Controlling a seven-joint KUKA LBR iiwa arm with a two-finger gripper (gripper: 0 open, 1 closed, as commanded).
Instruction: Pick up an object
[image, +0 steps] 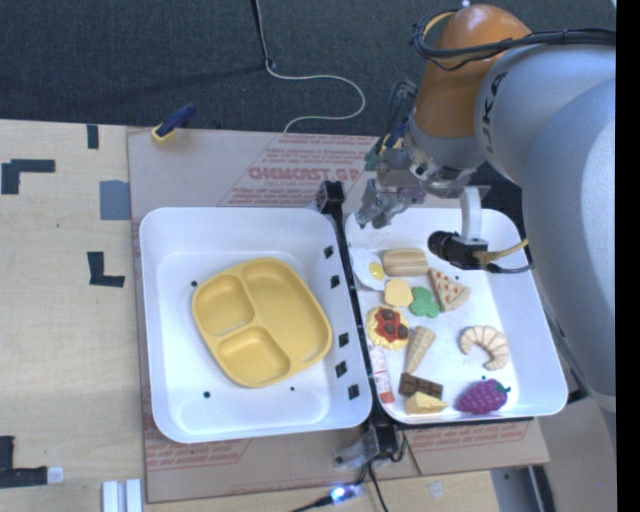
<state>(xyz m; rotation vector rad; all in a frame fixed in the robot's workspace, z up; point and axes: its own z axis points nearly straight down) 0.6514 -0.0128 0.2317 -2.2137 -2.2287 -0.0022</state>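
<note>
My gripper (378, 212) hangs over the far left corner of the right bin (530, 330), just above the toy food. Nothing shows between its fingers. Below it lie a bread roll (404, 262), a fried egg (373, 269), a yellow piece (398, 293), a green piece (424, 302) and a pizza slice (449, 290). Farther toward the front are a round pizza (387, 326), an ice cream cone (418, 349), a croissant (485, 345), purple grapes (482, 397), a chocolate bar (420, 386) and a cheese wedge (427, 402).
The left bin (170, 300) holds a yellow divided tray (262, 320). The grey arm (560, 150) with its orange band fills the upper right. A black camera mount (455, 247) sticks out over the right bin. A white cable (320, 95) and a blue-yellow clip (172, 122) lie behind the bins.
</note>
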